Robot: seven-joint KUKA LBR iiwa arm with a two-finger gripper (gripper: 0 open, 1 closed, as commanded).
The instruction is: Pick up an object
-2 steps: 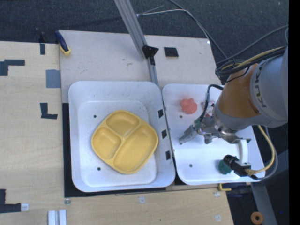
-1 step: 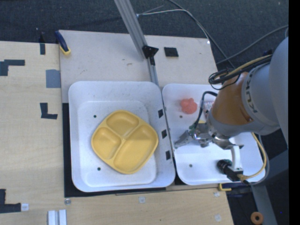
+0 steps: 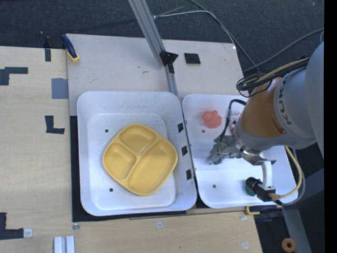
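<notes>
Fingers (image 3: 217, 156) low in right bin (image 3: 279, 194); spread not discernible, nothing visibly held.
Pink lump (image 3: 211, 119) near bin's far left, just beyond fingers: likely light, soft, squashy; best pinched across middle. Yellow tray (image 3: 140, 158) in left bin (image 3: 89, 141).

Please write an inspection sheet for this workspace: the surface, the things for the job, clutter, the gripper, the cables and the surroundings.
Surface: bench bearing two shallow white bins side by side, left bin and right bin.
Job's things: yellow divided plate lying flat in the left bin; small red object in the right bin, near its far edge.
Clutter: nothing seen.
Gripper: gripper low over the right bin, nearer than the red object and apart from it; nothing seen between its fingers.
Cables: black cables trailing over the dark floor beyond the bench.
Surroundings: metal pole slanting up from between the bins; dark tape marks on the wood at left.
</notes>
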